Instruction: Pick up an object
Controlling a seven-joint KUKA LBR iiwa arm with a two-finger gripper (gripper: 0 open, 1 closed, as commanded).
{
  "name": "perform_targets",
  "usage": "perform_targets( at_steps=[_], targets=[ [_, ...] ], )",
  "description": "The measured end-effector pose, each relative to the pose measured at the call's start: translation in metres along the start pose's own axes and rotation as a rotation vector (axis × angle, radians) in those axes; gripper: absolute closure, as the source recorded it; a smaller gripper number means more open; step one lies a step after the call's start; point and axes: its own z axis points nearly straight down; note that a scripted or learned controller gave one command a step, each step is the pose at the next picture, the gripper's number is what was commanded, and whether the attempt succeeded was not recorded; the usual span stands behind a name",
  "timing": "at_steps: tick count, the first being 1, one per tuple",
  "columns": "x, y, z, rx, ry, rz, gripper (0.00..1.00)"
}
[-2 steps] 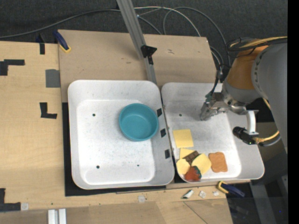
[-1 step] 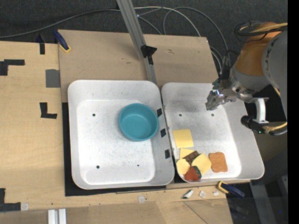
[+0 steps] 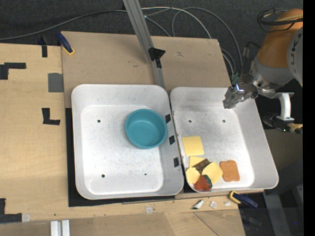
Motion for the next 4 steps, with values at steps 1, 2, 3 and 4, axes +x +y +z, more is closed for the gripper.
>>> perform_targets(
  at_steps=[1,2,3,4],
  targets=[
    [0.048,0.01,-0.002,0.004,0.003,-0.005,1.0],
    [0.095,0.01,0.003,0.006,0.003,-0.004,1.0],
    [0.143,0.011,-0.01,0.004,0.003,-0.005,1.0],
    [0.203,0.007,-0.021,0.004,0.004,-0.006,1.0]
  ],
)
